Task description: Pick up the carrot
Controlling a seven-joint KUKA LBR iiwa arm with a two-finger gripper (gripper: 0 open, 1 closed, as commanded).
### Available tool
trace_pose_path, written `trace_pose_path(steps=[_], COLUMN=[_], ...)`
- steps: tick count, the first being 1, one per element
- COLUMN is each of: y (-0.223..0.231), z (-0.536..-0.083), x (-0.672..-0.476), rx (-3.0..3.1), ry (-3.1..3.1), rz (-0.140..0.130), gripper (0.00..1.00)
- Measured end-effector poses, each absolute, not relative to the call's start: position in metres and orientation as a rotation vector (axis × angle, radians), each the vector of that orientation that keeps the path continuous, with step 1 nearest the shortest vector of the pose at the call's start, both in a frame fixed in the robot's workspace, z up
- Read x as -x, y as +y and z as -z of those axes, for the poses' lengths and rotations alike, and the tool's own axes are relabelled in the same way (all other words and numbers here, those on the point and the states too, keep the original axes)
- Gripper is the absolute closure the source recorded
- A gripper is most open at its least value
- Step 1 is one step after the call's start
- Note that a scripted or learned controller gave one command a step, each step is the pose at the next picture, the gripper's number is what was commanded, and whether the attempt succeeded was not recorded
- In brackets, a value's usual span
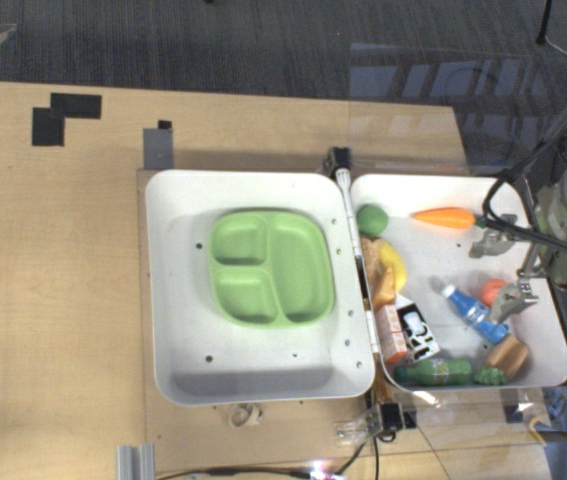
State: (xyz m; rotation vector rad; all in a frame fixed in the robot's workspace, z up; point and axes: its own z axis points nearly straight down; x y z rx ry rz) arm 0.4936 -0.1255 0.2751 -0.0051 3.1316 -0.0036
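My pincer (503, 273) hung with fingers apart, holding nothing. The carrot (443, 218) lay just up-left of it, apart. Risk, I judged: descending here, I might grab the blue bottle (468, 310) below me instead.

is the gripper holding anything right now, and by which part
Nothing is held. The gripper hangs over the right bin, while the carrot lies apart from it on the bin floor near the far wall.

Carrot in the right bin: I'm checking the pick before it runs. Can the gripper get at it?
Probably yes. The carrot lies alone on bare bin floor near the far wall, nothing on it, and the gripper hangs nearby.
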Motion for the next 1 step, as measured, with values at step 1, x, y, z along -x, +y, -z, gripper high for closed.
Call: trace_pose_path(steps=[1], y=[-0.1837], z=[-0.3389], x=[-0.5698], rx=[-0.005], ry=[3.123], rz=[0.008], gripper=[0.0])
